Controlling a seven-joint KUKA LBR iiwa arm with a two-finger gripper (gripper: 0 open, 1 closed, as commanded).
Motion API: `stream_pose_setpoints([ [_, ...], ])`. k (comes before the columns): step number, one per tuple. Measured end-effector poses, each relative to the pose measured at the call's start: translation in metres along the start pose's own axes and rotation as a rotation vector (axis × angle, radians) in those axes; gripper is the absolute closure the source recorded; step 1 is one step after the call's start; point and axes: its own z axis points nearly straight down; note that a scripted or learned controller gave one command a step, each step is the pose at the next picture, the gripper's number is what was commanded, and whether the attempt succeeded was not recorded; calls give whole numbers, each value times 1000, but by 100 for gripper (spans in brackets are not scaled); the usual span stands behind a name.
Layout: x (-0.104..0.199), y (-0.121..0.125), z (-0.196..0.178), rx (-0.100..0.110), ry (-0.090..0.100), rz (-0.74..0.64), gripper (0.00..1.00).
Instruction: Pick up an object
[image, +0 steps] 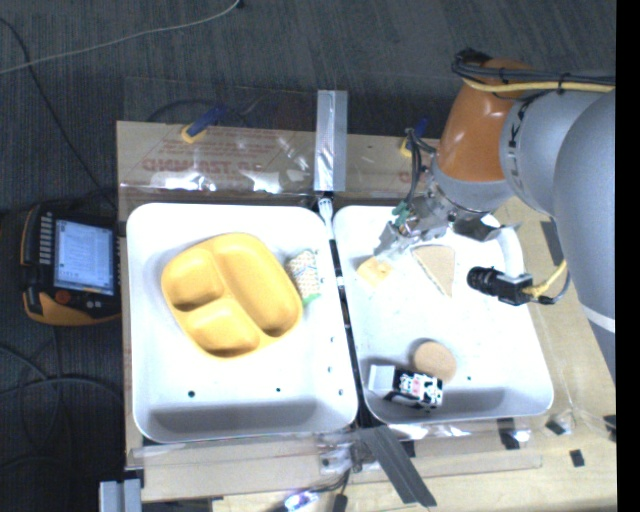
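While claw (392, 238) hangs over right bin (520, 400):
target: yellow piece (374, 270), judged light, soft; edges gripped
claw state: cannot be told

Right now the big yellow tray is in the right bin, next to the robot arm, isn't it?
Not quite. The camera view shows the yellow tray lying in the left bin, not the right one. The robot arm reaches over the right bin, where its tool hangs above a small yellow piece.

Grey arm (560, 140) reaches leftward, pincer (400, 232) lowered.
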Motion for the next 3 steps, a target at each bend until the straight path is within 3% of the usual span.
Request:
stream_pose_setpoints([
  [1,-17,-69,-120,-3,-4,-261,100],
  [2,63,-46,-38,0,1,-93,100],
  [3,66,-89,0,0,1,-228,100],
])
